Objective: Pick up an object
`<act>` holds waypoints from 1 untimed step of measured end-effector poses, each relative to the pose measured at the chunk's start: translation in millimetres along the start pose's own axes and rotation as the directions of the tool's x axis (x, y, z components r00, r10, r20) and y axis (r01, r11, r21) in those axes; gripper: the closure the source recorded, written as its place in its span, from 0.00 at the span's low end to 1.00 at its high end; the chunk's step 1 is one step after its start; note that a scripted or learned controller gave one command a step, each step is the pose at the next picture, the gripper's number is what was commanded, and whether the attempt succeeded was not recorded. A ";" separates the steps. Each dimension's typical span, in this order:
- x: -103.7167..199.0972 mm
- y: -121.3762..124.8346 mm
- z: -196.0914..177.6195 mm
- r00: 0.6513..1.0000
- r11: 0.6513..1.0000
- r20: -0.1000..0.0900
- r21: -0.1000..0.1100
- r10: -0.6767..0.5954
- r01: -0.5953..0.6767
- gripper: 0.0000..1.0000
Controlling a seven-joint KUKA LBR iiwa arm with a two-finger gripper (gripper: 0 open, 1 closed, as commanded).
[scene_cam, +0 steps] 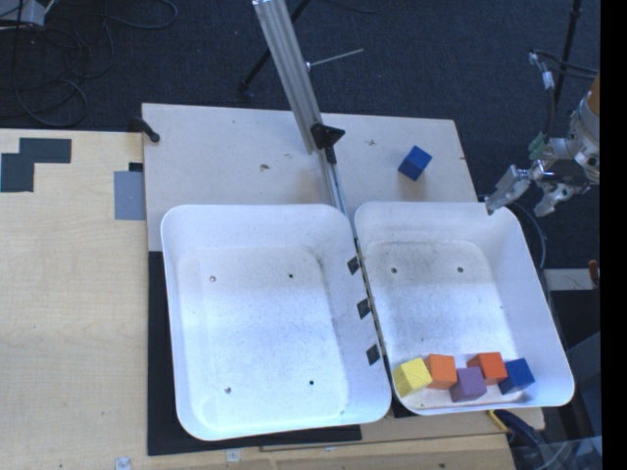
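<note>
The arm enters at the 3 o'clock edge of frame, with just the wrist end showing, and reaches leftward. The gripper point(516, 186) hangs outside the bins, just past the right bin's point(534, 272) 1 o'clock corner, above the dark floor. Its two fingers point(502, 191) point left and slightly down toward that corner. They look spread with a gap between them and nothing held. Small and a bit blurred, so moderate confidence.

All candidate objects are cubes. Five sit clustered in the right bin along its 6 o'clock wall:
- yellow cube point(412, 374), furthest toward 9 o'clock
- orange cube point(442, 369), touching or just beside the yellow one
- purple cube point(469, 383), nearest the rim
- second orange cube point(489, 365), just behind the purple one
- dark blue cube point(516, 374), at the 3 o'clock end of the row

The cluster is well apart from the gripper, across the bin's full depth.

Another blue cube point(414, 162) sits outside the bins on the pale board point(225, 155), at 12 o'clock from the right bin and at 9 o'clock from the gripper.

The left bin point(255, 311) touches the right bin along black clips point(361, 307). A slanted aluminium rail point(292, 71) rises from between the bins toward 12 o'clock.
</note>
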State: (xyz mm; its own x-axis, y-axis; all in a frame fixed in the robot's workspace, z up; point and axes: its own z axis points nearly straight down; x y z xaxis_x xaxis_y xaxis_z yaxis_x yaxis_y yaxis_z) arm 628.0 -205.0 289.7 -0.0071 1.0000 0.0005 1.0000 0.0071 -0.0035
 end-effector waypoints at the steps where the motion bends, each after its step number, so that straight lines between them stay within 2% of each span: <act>1: 38.4 -86.6 135.9 1.000 1.000 -0.004 0.009 0.008 -0.008 0.00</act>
State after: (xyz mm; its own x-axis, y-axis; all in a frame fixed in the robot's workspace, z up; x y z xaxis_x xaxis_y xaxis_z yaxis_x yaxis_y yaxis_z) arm 540.7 -167.1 154.1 0.0009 1.0000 0.0043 0.9999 -0.0008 -0.0122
